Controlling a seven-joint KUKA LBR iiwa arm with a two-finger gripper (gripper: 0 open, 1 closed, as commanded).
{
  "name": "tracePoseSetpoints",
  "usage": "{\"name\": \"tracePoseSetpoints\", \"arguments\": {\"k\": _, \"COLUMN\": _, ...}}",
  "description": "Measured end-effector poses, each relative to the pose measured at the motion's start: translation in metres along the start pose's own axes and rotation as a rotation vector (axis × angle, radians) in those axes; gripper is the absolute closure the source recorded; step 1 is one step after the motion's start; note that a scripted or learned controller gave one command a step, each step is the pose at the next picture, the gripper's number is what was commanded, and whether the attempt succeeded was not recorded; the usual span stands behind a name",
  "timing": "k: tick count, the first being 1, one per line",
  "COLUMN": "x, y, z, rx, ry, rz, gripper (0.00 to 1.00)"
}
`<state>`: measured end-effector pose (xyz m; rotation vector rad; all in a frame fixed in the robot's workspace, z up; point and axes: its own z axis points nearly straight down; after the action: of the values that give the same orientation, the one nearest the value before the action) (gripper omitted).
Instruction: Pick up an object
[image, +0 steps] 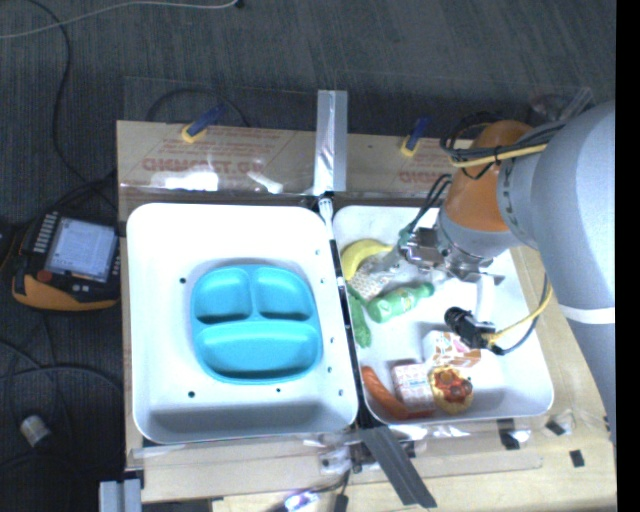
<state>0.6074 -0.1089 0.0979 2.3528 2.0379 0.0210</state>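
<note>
2 white bins face you; the hand (425, 262) sits low in the right bin (530, 385) beside the banana (360, 252); its grip you cannot tell.

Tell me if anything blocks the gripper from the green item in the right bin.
Nothing visible does. The gripper hangs in the right bin, just right of and above the green item. The yellow banana and a clear wrapper crowd the green item's upper left, away from the approach side.
</note>
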Motion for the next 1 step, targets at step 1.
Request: {"name": "tracePoseSetpoints", "arguments": {"k": 1, "x": -0.0392, "y": -0.0182, "z": -0.0627, "rx": 0.034, "ry": 0.005, "rz": 0.067, "gripper": 0.00}}
